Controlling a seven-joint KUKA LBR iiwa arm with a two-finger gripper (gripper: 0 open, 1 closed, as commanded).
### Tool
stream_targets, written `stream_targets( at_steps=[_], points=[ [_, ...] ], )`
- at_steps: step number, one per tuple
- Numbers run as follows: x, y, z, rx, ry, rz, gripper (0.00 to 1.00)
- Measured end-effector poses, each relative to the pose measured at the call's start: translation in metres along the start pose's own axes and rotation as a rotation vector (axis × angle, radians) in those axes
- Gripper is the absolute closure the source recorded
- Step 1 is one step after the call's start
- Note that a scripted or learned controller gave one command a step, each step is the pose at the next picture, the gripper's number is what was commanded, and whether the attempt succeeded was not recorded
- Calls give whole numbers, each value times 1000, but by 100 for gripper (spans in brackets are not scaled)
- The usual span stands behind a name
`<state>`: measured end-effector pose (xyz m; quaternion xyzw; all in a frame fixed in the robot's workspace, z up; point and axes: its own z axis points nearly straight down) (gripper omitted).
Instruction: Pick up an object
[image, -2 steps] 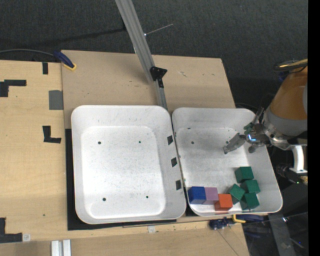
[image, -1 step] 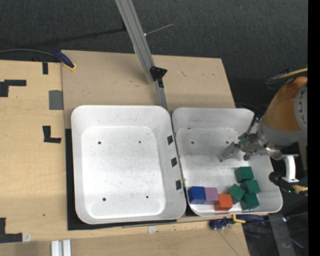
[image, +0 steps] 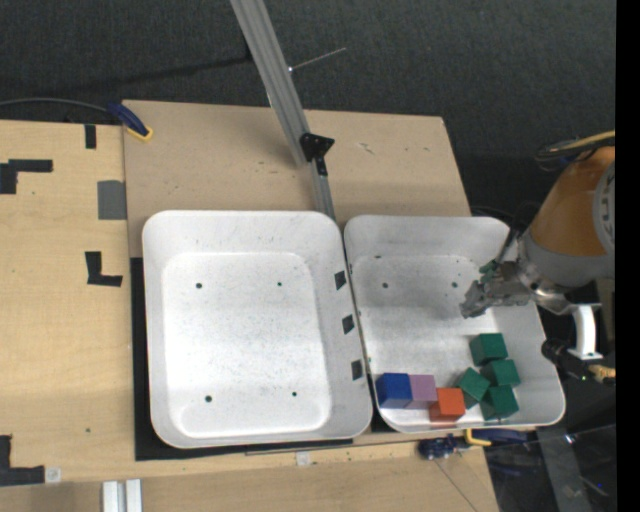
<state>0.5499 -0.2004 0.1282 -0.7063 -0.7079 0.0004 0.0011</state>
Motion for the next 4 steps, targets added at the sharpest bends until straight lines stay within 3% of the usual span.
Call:
stream_targets(
  at_steps=[3,4],
  points=[
    [2,7,-145,-6,-3,0,100],
    [56,22,-129,-1,0,-4,100]
  ],
)
